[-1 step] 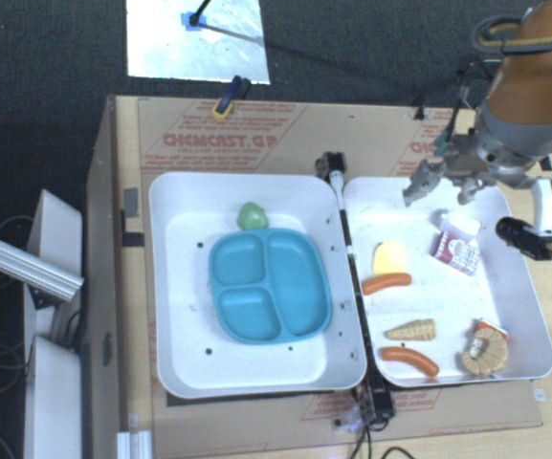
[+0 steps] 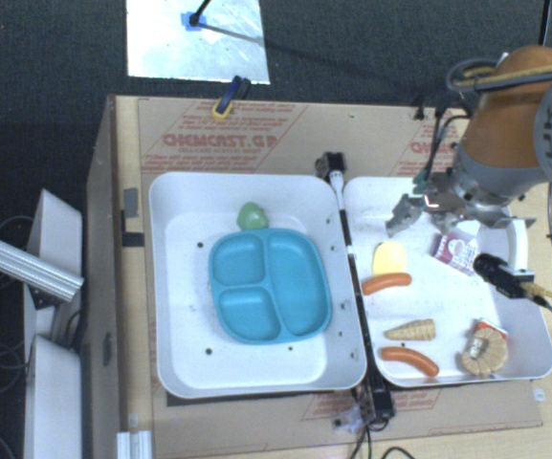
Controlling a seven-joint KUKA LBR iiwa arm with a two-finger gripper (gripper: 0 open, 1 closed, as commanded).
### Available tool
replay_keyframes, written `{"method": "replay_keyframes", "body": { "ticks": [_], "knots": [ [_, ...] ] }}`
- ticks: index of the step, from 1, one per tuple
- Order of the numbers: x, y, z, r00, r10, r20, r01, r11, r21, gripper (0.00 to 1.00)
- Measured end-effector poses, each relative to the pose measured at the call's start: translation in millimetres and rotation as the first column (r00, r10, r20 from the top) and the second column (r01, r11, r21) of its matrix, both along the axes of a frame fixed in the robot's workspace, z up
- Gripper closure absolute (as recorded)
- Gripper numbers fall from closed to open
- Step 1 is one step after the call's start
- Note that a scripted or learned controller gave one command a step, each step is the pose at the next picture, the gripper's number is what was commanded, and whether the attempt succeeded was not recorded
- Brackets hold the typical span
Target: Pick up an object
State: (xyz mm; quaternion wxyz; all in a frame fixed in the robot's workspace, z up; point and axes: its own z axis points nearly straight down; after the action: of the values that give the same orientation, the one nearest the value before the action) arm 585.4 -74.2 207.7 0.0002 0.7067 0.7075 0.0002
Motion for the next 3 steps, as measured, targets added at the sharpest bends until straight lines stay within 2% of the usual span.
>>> {"method": "replay_keyframes", "body": {
  "ticks": [1, 2, 3],
  "knots": [
    [65.7, -14.9, -23.6, 1.0, 0.003, 0.001, -0.003, 1.0, 0.0, 0.0],
    [83.9, 6.0, -22.5, 1.0, 0.004, 0.003, -0.004, 1.0, 0.001, 0.0],
    [83.9, 6.5, -1.5, 1.0, 0.004, 0.003, -0.004, 1.0, 0.001, 0.0]
  ]
}}
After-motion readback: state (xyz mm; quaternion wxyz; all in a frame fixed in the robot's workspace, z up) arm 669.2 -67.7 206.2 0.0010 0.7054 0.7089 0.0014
